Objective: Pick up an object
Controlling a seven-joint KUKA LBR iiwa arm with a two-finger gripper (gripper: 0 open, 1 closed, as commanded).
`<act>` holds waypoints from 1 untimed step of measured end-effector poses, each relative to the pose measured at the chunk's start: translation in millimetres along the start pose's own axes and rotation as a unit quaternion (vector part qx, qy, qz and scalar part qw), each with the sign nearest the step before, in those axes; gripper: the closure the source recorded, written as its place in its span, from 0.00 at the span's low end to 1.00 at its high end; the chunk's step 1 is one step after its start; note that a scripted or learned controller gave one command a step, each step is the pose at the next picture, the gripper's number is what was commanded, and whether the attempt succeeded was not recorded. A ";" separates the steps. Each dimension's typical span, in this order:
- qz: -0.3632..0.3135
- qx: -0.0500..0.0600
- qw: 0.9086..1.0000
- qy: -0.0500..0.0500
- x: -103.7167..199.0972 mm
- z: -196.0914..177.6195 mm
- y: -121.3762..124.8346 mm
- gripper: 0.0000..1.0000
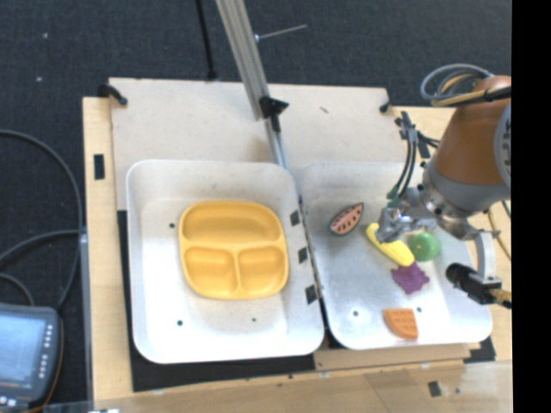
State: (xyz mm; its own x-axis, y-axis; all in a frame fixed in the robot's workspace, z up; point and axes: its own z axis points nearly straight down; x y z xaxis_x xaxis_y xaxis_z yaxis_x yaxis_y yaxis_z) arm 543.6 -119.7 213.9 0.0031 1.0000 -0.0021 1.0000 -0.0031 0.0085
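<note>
One fixed camera looks down on a bench (241,127) at a slant.

It sits high above, far enough back to take in both white bins whole: the left bin (155,317) and the right bin (448,321) lie side by side mid-frame. Dark floor shows past the bench at the top and left. The arm (469,157) enters from the right edge.

A robotics lab: a plywood worktop (215,119) on dark carpet (103,24), an aluminium camera mast (241,41), loose cables (34,188), a control pendant (26,347), and two white bins (146,334) of toy items
</note>
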 end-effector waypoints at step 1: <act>-0.003 0.000 1.000 0.000 -3.4 -51.8 -7.1 1.00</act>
State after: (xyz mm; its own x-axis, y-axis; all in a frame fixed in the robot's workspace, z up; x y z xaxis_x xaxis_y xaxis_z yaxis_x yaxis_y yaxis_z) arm 536.1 -123.0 265.7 -0.0023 1.0000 -0.0022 1.0000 0.0023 0.0084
